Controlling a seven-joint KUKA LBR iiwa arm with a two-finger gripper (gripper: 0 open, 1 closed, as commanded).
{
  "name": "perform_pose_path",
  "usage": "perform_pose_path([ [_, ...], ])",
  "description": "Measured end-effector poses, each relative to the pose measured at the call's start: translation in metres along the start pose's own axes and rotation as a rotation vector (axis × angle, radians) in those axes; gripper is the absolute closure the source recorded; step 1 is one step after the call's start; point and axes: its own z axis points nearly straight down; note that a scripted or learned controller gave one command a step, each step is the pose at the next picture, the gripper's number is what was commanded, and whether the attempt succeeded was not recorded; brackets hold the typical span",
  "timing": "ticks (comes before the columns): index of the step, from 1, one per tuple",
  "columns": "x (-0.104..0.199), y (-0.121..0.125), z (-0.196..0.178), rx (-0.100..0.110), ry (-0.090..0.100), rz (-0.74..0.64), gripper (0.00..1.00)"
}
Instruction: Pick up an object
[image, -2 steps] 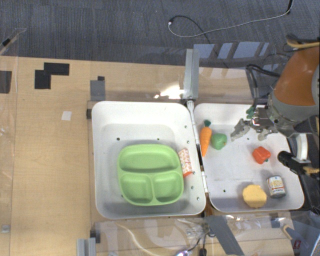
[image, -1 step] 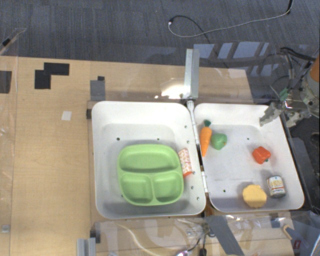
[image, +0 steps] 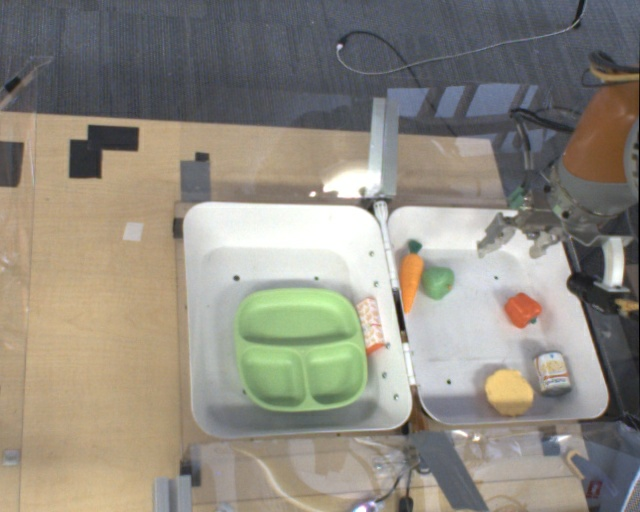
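Note:
My gripper (image: 516, 241) hangs over the far part of the right bin (image: 470, 340), its two fingers spread open with nothing between them. Below and left of it lie an orange carrot (image: 410, 281) and a round green item (image: 437, 282) side by side. A red item (image: 522, 310) sits just in front of the gripper, apart from it. Near the front edge are a yellow lump (image: 509, 392) and a small tin can (image: 551, 372).
The left bin (image: 215, 250) holds a green divided plate (image: 300, 348) and a small striped packet (image: 370, 325) by its right wall. A metal post (image: 384, 145) stands behind the seam between the bins. Cables run at the back.

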Motion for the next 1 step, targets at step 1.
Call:
perform_pose_path([
  [1, 0.0217, 0.0229, 0.0243, -0.004, -0.001, -0.158, 0.0],
])
